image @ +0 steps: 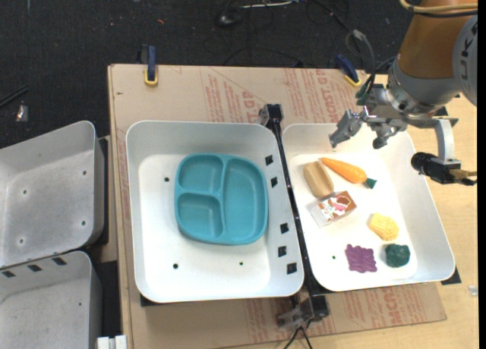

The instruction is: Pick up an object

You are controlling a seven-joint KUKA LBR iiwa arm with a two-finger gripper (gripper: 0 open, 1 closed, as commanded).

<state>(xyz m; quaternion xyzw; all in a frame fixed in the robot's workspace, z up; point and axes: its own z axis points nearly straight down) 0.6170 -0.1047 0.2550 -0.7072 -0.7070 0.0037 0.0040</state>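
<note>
I see the two-finger gripper (363,129) hanging over the upper edge of the right white bin (433,211), with the grey arm and its orange band (439,14) coming in from the upper right. Its two fingers stand apart from each other, and there is nothing between them, so it holds no object at this moment.

All the objects I could pick are below the gripper in the view, inside the same right bin. Nearest to it is the orange toy carrot with a green end (346,171), lying at a slant just under the fingers but not touching them. Just beside the carrot, a little to the left of the gripper, lies the tan bread-like block (318,179). Further below is the small flat white card with red and brown print (335,208). Well below the gripper, and slightly right of it, is the yellow corn piece (383,226), and near the lower edge of the bin are the purple bunch of toy grapes (360,258) and the dark green lumpy piece (396,254), these two side by side.

Far to the left of the gripper, in the left white bin (152,264), rests the teal plastic plate with three compartments (221,199).
</note>
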